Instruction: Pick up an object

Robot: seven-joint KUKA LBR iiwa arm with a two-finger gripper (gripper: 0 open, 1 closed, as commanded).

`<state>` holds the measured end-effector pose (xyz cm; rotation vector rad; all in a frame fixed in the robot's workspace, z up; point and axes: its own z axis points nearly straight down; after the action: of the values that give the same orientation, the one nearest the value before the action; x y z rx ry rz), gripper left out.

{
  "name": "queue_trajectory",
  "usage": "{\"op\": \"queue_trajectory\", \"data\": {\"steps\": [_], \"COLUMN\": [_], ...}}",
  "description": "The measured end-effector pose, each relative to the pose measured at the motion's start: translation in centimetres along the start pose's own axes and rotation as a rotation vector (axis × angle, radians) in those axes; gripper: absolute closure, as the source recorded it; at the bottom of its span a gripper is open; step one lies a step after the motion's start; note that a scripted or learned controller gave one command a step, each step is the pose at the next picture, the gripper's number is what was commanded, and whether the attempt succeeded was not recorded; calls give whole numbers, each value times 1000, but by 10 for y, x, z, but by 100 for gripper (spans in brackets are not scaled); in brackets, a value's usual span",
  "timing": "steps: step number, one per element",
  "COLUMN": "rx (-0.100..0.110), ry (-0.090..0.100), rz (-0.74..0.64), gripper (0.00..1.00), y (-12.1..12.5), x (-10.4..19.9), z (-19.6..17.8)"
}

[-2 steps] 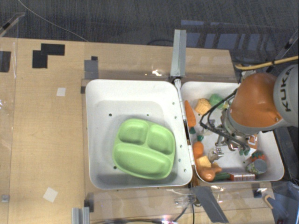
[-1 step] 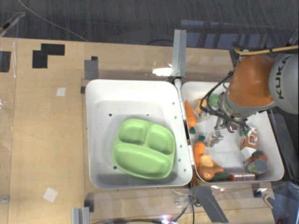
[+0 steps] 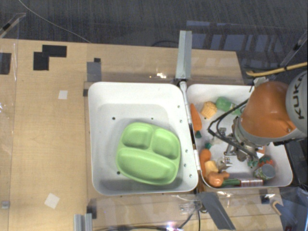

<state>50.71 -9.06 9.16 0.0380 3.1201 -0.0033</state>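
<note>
The right bin [image 3: 288, 176] holds several small toy foods: an orange carrot [image 3: 195, 118] along its left wall, a yellow piece [image 3: 208, 110], a green piece [image 3: 224, 103], and orange and yellow items [image 3: 210, 166] near the front left. My gripper [image 3: 230, 157] hangs low over the middle of this bin, under the orange wrist band [image 3: 267, 110]. Its metal tip sits just right of the orange and yellow items. The wrist hides much of the bin's right half.
The left bin [image 3: 103, 129] holds a green divided plate [image 3: 148, 152]. A dark pen-like item [image 3: 243, 182] and a round dark piece [image 3: 267, 171] lie at the right bin's front edge. A metal post [image 3: 182, 57] stands behind the bins.
</note>
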Motion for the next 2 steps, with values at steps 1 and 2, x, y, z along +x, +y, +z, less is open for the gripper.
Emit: {"op": "queue_trajectory", "data": {"steps": [1, 2], "rx": [1, -4], "ry": [-18, 10], "rz": [-6, -612], "gripper": [100, 100], "y": [1, -40], "x": [-6, 2], "z": [-14, -56]}}
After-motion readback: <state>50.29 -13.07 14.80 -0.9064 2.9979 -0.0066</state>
